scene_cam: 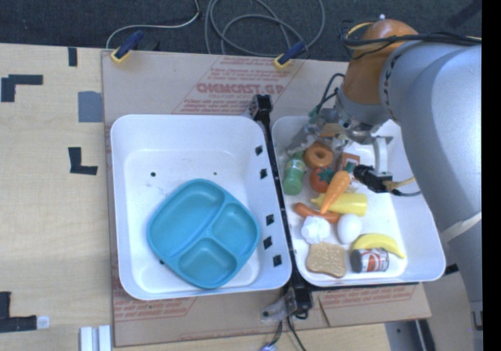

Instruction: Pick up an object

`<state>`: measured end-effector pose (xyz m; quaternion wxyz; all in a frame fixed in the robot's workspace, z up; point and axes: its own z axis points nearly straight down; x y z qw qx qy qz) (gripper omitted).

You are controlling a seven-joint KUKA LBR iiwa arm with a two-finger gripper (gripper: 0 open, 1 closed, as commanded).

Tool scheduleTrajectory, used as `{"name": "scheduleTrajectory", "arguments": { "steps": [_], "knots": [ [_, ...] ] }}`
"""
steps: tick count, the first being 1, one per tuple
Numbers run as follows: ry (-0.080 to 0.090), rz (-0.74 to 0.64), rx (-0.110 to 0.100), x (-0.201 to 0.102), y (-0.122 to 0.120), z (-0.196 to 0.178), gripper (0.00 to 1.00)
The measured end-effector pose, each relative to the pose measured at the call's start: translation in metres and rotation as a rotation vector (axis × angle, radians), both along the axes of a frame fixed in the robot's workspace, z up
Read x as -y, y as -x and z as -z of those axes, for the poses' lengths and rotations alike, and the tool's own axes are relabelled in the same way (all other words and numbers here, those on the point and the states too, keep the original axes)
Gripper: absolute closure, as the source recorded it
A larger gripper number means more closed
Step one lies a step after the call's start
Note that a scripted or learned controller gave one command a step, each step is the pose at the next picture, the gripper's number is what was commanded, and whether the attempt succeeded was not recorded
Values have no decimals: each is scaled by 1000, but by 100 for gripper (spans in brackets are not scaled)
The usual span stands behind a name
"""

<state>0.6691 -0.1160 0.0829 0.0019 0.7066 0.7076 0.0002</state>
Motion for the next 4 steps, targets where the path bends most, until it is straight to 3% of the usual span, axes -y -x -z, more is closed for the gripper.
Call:
{"name": "scheduleTrajectory", "arguments": {
  "steps": [1, 2, 3, 4],
  "knots": [
    [1, -1, 2, -1, -1, -13, 100],
    [1, -1, 1, -1, 0, -13, 0],
    [1, -1, -3, -21, 1, -2, 0],
    [-1, 0, -1, -17, 0, -3, 0]
  ]
}}
